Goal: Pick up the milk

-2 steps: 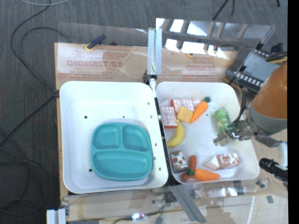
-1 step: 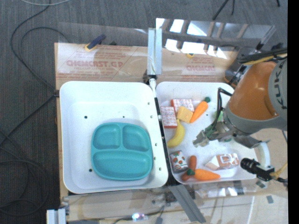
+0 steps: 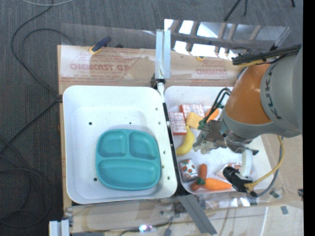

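In the right bin (image 3: 261,154), a small white carton with red print (image 3: 188,169), which looks like the milk, lies near the front left corner. My gripper (image 3: 206,142) hangs over the middle of this bin, just right of a yellow banana (image 3: 185,142) and a short way behind the carton. It is not touching the carton. The orange and grey wrist (image 3: 256,102) hides what lies under it.
Two red-and-white boxes (image 3: 177,123) (image 3: 192,110), a yellow wedge (image 3: 194,120) and an orange piece (image 3: 212,115) fill the right bin's back left. A carrot (image 3: 217,184) and a red piece (image 3: 202,171) lie at its front. The left bin (image 3: 78,132) holds a teal divided plate (image 3: 129,160).
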`<move>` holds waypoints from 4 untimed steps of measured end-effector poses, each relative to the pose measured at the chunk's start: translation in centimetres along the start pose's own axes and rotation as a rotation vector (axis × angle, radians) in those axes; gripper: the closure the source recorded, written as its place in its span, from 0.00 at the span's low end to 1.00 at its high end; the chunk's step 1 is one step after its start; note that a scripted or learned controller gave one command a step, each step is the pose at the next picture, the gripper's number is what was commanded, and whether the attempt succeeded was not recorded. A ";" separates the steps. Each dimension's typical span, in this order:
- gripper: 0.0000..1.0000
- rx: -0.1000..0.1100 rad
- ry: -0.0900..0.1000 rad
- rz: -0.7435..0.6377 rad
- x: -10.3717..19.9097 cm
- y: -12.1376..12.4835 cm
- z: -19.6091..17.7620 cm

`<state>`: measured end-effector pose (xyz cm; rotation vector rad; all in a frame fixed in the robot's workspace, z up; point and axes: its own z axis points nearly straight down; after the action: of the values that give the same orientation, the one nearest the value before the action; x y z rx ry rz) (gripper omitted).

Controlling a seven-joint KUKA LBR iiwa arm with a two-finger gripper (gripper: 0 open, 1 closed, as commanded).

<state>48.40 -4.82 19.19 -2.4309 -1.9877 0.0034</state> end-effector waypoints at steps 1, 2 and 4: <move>1.00 0.000 -0.001 -0.204 7.1 -1.5 -1.1; 1.00 0.002 -0.002 -0.345 12.1 -2.6 -0.8; 1.00 0.005 0.000 -0.802 20.3 -4.3 0.2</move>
<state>48.24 15.88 18.94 -1.4601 -2.7746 0.0070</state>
